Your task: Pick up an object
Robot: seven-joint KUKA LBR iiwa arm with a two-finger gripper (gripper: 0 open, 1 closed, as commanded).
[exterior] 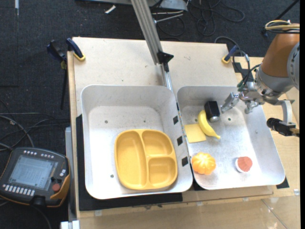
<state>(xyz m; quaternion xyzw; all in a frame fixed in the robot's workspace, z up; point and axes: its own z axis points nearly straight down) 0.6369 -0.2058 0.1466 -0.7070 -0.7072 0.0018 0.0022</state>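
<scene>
yellow tray (145, 159): nearest you, a three-compartment plate lying flat in the left bin (95, 109), toward that bin's 5 o'clock corner.
right bin (267, 147): you have four loose things here, an orange (203, 162) at 7 o'clock, a red-topped round piece (244, 164) at 5 o'clock, a banana (207, 124) near centre-left, and a pale yellow square (195, 133) tucked just beside the banana's lower end.
black block (212, 110): touching or just shy of the banana's upper end, at about 11 o'clock in the bin; you cannot tell which.
gripper (242, 102): at the right bin's 1 o'clock, the two fingers look spread apart with nothing between them; nothing is pinched.
arm (280, 61): you see it reach in from 3 o'clock, the orange band above the wrist.
likely target: the banana or black block, both at the gripper's 9 o'clock and near it; this is a judgement, not something shown.
handling, banana: probably light and smooth, curved, so it may roll; you would do best to close across its narrow middle.
handling, orange: round and likely slippery for two fingers; take it across the widest part.
progress: no object lifted yet.
</scene>
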